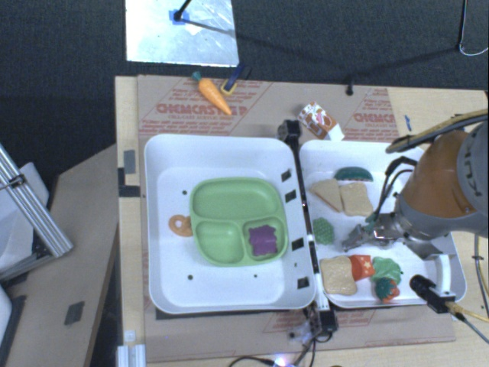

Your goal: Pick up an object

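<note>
red toy piece (361, 266) lies just below the claw (356, 238).

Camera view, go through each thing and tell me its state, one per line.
Gripper: low over the right bin, fingers unclear.
Green tray: flat in the left bin.
Purple piece: in the tray's lower right compartment.
Carrot: lying outside the bins.

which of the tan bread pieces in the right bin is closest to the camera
The bread piece at the bin's near edge, beside the red item. The other two tan pieces lie together farther back.
</note>
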You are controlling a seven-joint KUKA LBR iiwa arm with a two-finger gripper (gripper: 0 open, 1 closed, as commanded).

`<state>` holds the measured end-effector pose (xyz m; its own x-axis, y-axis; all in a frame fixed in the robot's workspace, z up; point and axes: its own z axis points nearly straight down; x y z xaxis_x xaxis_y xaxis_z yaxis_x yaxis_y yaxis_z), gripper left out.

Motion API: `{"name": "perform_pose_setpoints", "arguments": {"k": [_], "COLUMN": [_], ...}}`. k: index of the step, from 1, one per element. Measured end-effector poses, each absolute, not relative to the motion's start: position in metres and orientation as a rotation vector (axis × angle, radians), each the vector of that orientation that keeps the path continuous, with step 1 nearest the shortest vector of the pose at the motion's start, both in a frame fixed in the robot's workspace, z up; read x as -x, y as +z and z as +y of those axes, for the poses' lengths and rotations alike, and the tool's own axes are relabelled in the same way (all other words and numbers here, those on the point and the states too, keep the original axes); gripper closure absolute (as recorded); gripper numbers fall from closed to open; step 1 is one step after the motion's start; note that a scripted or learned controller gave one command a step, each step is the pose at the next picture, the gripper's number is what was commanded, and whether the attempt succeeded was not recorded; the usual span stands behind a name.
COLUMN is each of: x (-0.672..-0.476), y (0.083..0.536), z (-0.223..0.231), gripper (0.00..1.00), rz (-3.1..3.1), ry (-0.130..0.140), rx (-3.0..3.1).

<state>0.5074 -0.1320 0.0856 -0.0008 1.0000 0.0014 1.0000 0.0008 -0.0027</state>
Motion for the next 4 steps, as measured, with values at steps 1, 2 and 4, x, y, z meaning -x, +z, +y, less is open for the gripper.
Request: {"name": "perform_pose_setpoints", "arguments": {"k": [1, 2, 4], "x": [-0.508, -0.502, -0.505], "y": [0.098, 0.157, 0.226], "z": [-0.133, -0.130, -0.126], "gripper": [1.00, 1.00, 1.00], "rz": [-2.224, -2.229, -2.230], "ry": [-0.002, -0.005, -0.004], "rx": [2.222, 2.221, 2.219]}}
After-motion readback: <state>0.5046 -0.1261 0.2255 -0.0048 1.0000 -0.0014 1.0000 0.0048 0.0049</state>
